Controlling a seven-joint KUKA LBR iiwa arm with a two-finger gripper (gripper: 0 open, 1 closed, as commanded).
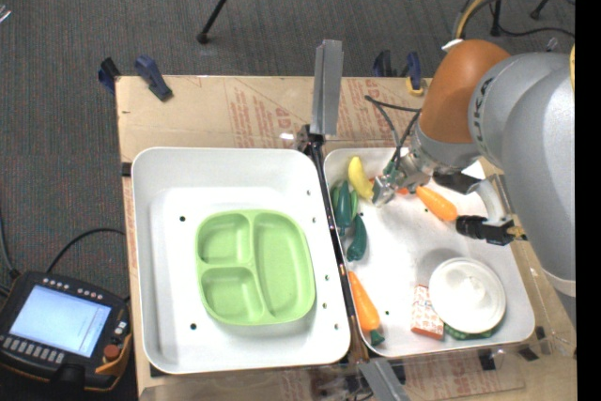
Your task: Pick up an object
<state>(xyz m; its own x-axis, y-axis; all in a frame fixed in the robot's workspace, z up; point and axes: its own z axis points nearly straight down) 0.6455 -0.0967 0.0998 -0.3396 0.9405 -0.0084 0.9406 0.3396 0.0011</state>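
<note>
In the right bin (521,291), my gripper (387,187) is down at the back left area, just right of a yellow banana (359,176). An orange carrot (437,202) lies just to its right. Below the banana lie two dark green vegetables (343,202), (357,238). A second carrot (364,299) with a green top rests along the bin's left wall near the front. A white bowl with a green rim (467,294) and a small red and white box (427,313) sit at the front right.
The left bin (155,202) holds a light green divided plate (255,266). A grey post (327,94) stands behind the gap between the bins. A teach pendant (61,324) lies on the floor at the lower left.
</note>
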